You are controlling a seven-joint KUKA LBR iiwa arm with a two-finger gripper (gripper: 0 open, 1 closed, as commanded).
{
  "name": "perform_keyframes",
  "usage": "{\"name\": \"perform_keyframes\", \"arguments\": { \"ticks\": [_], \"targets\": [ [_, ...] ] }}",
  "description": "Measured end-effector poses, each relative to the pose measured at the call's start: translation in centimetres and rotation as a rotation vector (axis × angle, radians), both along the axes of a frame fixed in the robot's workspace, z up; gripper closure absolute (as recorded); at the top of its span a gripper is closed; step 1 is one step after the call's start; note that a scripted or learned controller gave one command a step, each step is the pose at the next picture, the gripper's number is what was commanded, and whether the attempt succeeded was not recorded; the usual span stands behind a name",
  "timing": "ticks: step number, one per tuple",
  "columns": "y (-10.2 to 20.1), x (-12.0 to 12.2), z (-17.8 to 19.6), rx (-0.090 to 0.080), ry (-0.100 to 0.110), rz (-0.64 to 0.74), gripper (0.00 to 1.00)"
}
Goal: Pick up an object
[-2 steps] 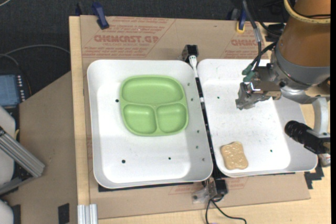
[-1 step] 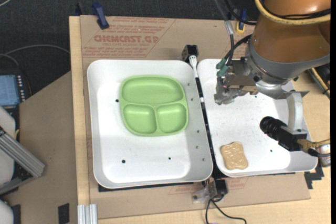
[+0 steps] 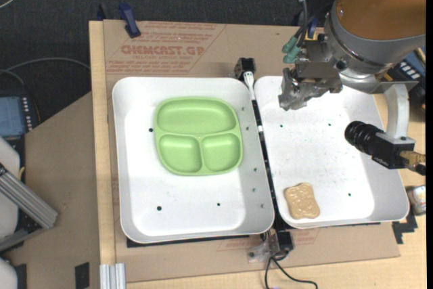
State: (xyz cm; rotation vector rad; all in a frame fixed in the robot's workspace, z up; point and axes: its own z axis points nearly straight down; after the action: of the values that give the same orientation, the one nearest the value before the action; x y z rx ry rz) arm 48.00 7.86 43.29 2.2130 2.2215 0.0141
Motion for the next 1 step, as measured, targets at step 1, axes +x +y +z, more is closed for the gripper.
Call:
{"name": "perform_keyframes", "arguments": {
  "ticks": [1],
  "targets": [
    [2.04,-0.03,6.99,0.0,0.001,0.0,1.0]
  ]
}}
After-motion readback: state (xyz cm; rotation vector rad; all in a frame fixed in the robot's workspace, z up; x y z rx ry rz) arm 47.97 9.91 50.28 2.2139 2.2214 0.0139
